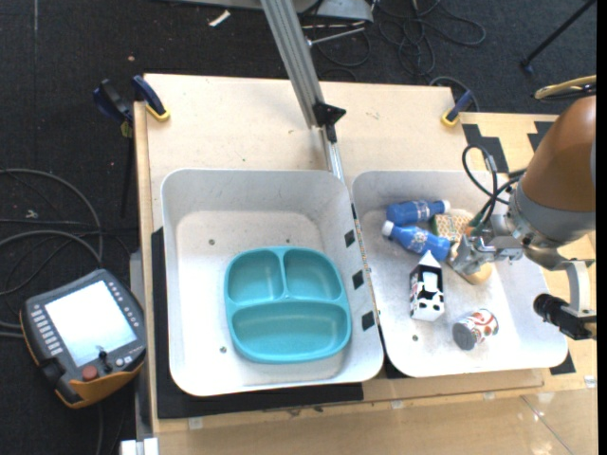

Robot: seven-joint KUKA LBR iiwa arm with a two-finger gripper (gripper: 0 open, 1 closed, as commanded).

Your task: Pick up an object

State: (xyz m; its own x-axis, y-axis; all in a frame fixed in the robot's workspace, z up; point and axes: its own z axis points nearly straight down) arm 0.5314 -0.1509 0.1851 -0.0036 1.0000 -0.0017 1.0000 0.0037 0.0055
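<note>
The right bin [517,349] holds two blue bottles [415,212] [417,241], a black-and-white cow-patterned carton [428,294], a small grey and red can [474,329] and a tan patterned item [453,224]. My gripper [471,259] is low in this bin, at its right side, just right of the lower blue bottle and above the can. A tan object [479,273] lies right under the gripper's tip. The arm [564,173] comes in from the right.
The left bin [190,207] holds a teal divided tray [285,303]. A metal pole [294,45] slants down to the divide between the bins. A teach pendant [81,335] lies off the bench at left. Clamps [152,98] [457,107] sit at the bench's back corners.
</note>
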